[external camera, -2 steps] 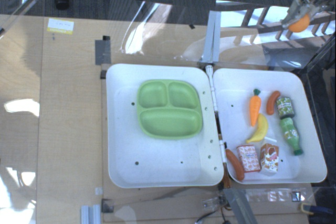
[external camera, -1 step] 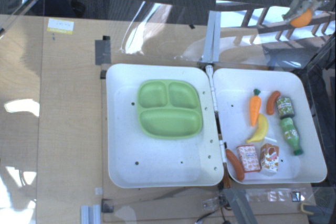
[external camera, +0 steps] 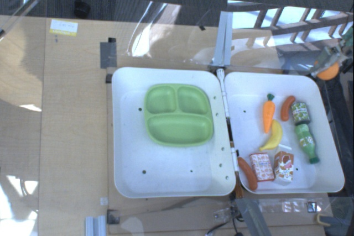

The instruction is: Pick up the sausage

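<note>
One smooth reddish-orange sausage (external camera: 287, 108) lies near the carrot (external camera: 268, 114); the claw's (external camera: 339, 56) state cannot be told.

Sitting in view: two white bins (external camera: 168, 185), one green divided plate (external camera: 179, 115), two sausages (external camera: 247, 173), one carrot (external camera: 268, 112), one banana (external camera: 272, 136), two small cartons (external camera: 261, 167), one green bottle (external camera: 306, 141), one green can (external camera: 300, 112).

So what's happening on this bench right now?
A robot arm at the far right edge is meant to pick up a sausage, and nothing is being handled yet. Two sausages lie in the right bin with a carrot, banana and bottle. The left bin holds a green plate.
</note>
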`<state>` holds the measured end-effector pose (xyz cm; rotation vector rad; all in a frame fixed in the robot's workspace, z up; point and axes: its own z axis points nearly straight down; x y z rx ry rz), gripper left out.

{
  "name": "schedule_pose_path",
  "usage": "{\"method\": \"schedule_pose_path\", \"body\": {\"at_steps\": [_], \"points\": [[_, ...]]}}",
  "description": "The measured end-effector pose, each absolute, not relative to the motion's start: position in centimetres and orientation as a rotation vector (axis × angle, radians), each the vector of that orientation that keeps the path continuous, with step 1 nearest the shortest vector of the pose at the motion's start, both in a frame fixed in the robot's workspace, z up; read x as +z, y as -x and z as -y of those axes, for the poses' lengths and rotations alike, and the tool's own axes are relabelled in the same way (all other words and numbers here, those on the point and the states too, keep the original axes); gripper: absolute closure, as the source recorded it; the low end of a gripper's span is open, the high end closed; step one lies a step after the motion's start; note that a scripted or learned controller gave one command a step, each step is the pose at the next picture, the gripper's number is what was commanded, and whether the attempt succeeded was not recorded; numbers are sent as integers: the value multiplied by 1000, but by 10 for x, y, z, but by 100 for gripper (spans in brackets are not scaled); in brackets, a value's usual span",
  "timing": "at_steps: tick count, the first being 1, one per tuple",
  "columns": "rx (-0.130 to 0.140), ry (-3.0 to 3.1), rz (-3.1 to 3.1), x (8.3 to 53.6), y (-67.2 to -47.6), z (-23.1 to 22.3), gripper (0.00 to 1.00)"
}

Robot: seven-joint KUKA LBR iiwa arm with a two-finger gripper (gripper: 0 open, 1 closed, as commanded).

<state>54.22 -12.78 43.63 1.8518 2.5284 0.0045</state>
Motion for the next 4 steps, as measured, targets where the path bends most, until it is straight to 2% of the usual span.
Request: {"method": "schedule_pose_path", "body": {"at_steps": [1,2,3,4], "points": [[7,-2288,-2142,436,-609,115,100],[8,-2602,-1747,436,-634,156,100],[9,-2582,-1774,437,-634,170,100],[6,-2562,-1806,437,-616,181,100]]}}
